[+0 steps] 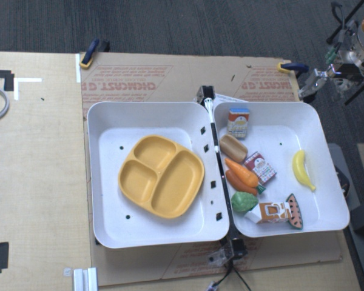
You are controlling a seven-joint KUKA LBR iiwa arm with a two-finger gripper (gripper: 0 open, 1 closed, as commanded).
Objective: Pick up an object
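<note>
we take the banana (303,170) as a likely pick, since it lies alone on the right side of the right bin (327,138), well apart from the rest. it rests flat on the bin floor, untouched, so nothing has been lifted yet; as we judge it, the whole job is still ahead: reach in, close on something, and raise it.

beside it, toward the middle wall, we count the other things in that bin: one small carton (238,122) at the top, one bread roll (233,146) just below it, one carrot (241,176) lying slantwise and touching the roll, one red packet (261,167) just beside the carrot, one green vegetable (244,202) near the bottom, one orange box (275,211), and one watermelon slice (295,211) touching that box. that makes eight things in all, one of each.

the left bin (103,180) holds a single yellow divided plate (162,176) with three compartments.

the gripper (321,77) sits outside the bins, past the top right corner of the right bin, over the cardboard edge. we cannot tell how it is set, as it is small and cluttered there, and nothing from the bins is seen in it.
</note>
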